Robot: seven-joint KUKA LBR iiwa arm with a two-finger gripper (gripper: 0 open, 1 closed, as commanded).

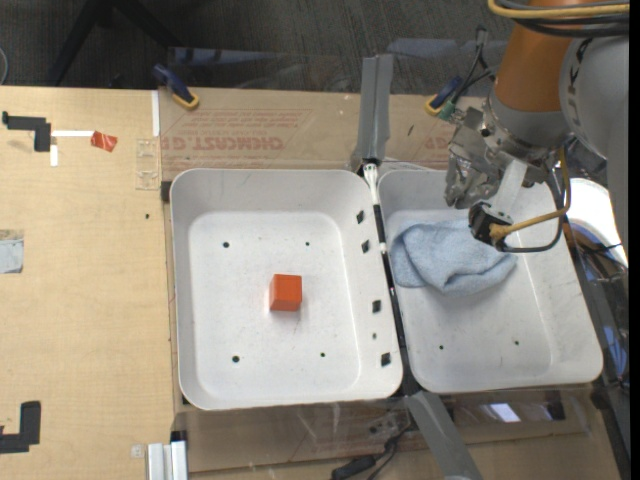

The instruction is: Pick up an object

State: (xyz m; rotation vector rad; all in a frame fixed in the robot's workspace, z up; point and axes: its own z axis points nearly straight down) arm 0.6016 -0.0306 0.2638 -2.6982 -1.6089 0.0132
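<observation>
On the tan bench [80, 298], two white bins [200, 298] sit above dark carpet [280, 18].

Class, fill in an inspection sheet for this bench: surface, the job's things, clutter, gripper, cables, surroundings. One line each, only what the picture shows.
Surface: two white bins, left bin and right bin, on a brown board.
Job's things: orange block in the left bin; blue cloth crumpled in the right bin.
Clutter: nothing seen in the bins.
Gripper: gripper above the cloth's far edge; finger state unclear.
Cables: yellow cable looping beside the wrist.
Surroundings: wooden table to the left, with tape marks.
</observation>
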